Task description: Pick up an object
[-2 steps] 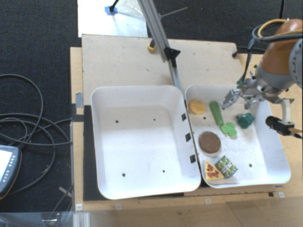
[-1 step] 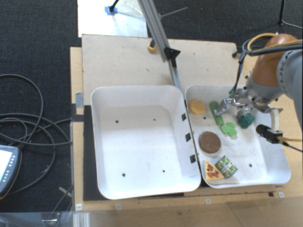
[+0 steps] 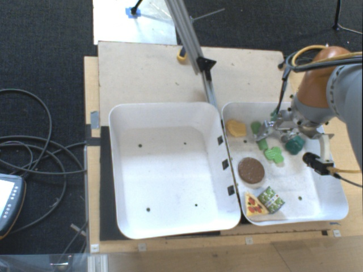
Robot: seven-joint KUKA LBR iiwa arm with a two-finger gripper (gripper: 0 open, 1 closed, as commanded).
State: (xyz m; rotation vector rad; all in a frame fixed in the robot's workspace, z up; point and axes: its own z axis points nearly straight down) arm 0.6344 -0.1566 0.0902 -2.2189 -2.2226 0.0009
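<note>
The right bin (image 3: 326, 200) holds several small items: a yellow chunk (image 3: 237, 128), a dark green piece (image 3: 256, 127), a bright green block (image 3: 274, 154), a teal round piece (image 3: 294, 145), a brown disc (image 3: 251, 170), a pizza-slice toy (image 3: 254, 205) and a green patterned pack (image 3: 272, 199). My gripper (image 3: 272, 129) hangs low over the bin's upper middle, right among the green pieces, with another green piece (image 3: 262, 144) just under it. The metal wrist parts hide what lies directly beneath.
The left bin (image 3: 122, 129) sits beside the right one, sharing a divider edge (image 3: 226, 163). A slanted metal pole (image 3: 190, 35) crosses the back of the bench. A black cable connector (image 3: 315, 162) dangles over the right bin's right side.
</note>
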